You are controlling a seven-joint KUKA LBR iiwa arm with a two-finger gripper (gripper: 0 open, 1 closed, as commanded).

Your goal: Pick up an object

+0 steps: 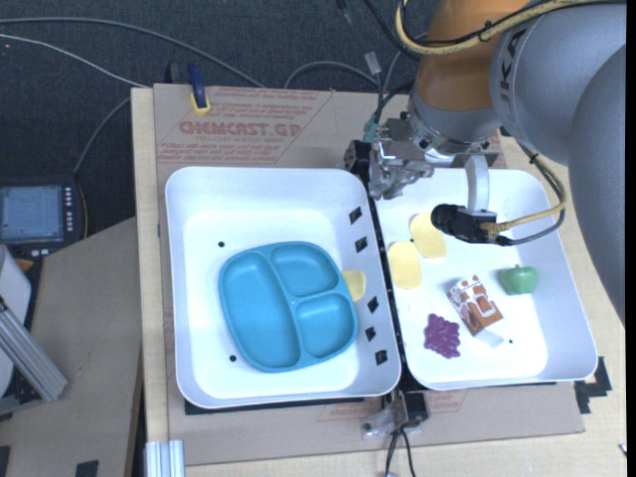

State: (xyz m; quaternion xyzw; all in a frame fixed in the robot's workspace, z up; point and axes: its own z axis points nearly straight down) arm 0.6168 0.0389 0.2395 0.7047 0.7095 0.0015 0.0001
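The gripper (397,172) sits above the back-left corner of the right bin (561,351), close to the divide between bins. Whether its fingers are open or closed cannot be determined.

The right bin contains two pale yellow pieces (405,263), a purple grape bunch (442,335), a brown-and-white block (475,304) and a green object (518,280).

The left bin (194,227) contains a blue divided plate (286,304).

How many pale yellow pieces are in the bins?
3: one yellow piece and another in the right bin, a third beside the blue tray in the left bin. The arm may hide more.
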